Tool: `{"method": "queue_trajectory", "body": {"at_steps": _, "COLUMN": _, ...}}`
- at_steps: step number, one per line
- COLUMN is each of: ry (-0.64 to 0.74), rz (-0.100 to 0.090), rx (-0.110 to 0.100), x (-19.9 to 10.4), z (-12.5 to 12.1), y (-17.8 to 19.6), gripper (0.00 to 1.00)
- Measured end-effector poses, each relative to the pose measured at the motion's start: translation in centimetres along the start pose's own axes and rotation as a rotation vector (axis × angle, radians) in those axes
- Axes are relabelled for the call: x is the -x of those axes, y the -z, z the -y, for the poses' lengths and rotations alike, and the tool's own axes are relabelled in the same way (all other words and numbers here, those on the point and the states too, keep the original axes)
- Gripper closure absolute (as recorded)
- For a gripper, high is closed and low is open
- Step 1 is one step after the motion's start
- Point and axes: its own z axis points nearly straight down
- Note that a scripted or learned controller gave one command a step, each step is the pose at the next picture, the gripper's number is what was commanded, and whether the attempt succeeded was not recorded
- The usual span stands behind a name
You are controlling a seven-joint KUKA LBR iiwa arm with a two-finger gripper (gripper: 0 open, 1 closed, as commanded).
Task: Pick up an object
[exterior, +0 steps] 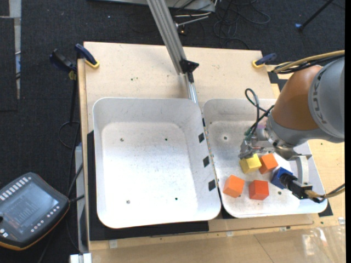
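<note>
Beside the tool [251,148] – matte cubes: yellow cube [252,163], orange cubes [234,186].

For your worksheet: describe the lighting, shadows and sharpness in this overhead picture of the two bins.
Camera view: even, soft light, only faint shadows beside the blocks, such as the yellow block; the left bin looks bright white but keeps its specks; the bench is sharp, while the tool is small and hard to resolve.

A pale wooden bench [142,70] stands on dark carpet [44,26], cables [241,15] trailing behind.
</note>
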Motion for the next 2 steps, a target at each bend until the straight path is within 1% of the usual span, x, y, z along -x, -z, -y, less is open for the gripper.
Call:
{"method": "queue_trajectory", "body": {"at_steps": 1, "ry": 0.003, "rz": -0.007, "rx": -0.021, "x": 0.0, "z": -0.2, "y": 6.4, "gripper": 1.00}}
{"method": "queue_trajectory", "body": {"at_steps": 2, "ry": 0.003, "rz": -0.007, "rx": -0.022, "x": 0.0, "z": -0.5, "y": 10.7, "gripper": 1.00}}
